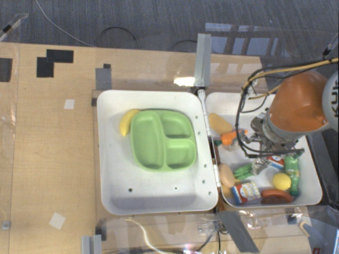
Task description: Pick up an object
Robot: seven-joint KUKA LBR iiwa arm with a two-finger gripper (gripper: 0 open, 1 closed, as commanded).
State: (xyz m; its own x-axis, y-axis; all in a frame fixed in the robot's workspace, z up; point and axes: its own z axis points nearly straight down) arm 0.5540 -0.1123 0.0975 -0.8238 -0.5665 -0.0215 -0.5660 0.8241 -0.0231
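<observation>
- Toy foods, among them a lemon (pixel 282 181) and a carrot (pixel 228 138), lie in the right bin (pixel 315 193).
- The gripper (pixel 266 162) hangs over them; its state cannot be told.
- A green divided plate (pixel 161 139) and a banana (pixel 126 121) occupy the left bin (pixel 111 157).

Two white bins: left bin (pixel 114 189), right bin (pixel 315 187). Left one has a light green divided plate (pixel 161 139) and a yellow banana (pixel 126 121) poking out beside it. Right one is a jumble: tan bread-like piece (pixel 220 123), orange carrot bit (pixel 228 138), green veg (pixel 243 171), pale peach egg-ish thing (pixel 226 176), yellow lemon (pixel 282 181), green bottle (pixel 292 166), red sausage (pixel 276 196), red-and-white packet (pixel 246 192). Arm (pixel 296 105) orange at the band, grey above. Bench (pixel 47 157) light wood, black squares (pixel 53 61) on it
</observation>
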